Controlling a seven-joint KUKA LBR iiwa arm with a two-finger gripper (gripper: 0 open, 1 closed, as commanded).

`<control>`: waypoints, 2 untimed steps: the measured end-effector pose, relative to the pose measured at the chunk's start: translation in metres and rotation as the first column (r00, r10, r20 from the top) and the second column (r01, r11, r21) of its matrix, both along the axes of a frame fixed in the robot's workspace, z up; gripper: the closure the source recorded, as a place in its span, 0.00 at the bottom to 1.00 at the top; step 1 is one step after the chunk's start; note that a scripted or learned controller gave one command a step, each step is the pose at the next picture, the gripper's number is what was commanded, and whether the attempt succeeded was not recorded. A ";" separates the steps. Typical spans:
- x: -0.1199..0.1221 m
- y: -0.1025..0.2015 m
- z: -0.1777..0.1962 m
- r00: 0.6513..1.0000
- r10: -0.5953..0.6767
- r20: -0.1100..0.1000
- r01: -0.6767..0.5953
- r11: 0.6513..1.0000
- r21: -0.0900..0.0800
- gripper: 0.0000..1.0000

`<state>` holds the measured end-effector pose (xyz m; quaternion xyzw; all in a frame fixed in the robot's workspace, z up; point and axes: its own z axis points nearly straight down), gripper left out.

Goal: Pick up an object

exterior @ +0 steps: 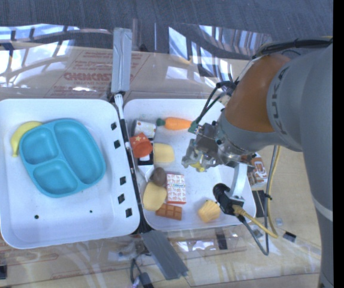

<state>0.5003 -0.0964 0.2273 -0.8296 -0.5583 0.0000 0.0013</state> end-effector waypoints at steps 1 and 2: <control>0.008 0.007 -0.113 1.000 0.025 -0.013 -0.025 1.000 0.000 1.00; -0.024 0.028 -0.036 0.956 0.292 0.001 -0.292 0.956 -0.001 1.00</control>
